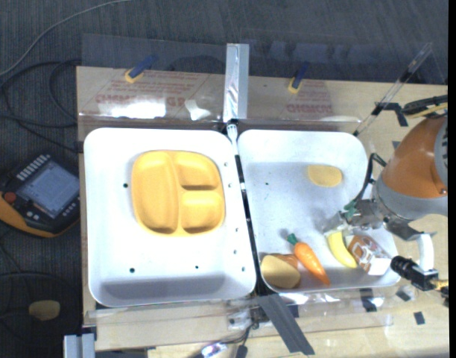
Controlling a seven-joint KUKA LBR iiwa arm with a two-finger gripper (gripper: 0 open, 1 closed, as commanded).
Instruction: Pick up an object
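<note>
- The banana [340,247] lies in the right bin [287,155], near its front right corner. Its long way runs from the back to the front, and it leans a little to the right as it comes to the front.
- The claw [355,216] is just above the back end of the banana. I cannot tell how the claw is set, because it is too small and dark to see.
- A small box with brown and white on it [364,253] lies just to the right of the banana.
- A carrot [310,259] lies to the left of the banana. Its green top points to the back and left, and its tip points to the front and right.
- A tan lump like a potato [280,271] sits just left of the carrot, at the front wall.
- A flat yellow round thing [324,175] lies by itself near the back of this bin.
- A yellow tray with three parts [177,192] sits in the left bin [109,252].
- The grey and orange arm [414,174] comes in from the right.
</note>
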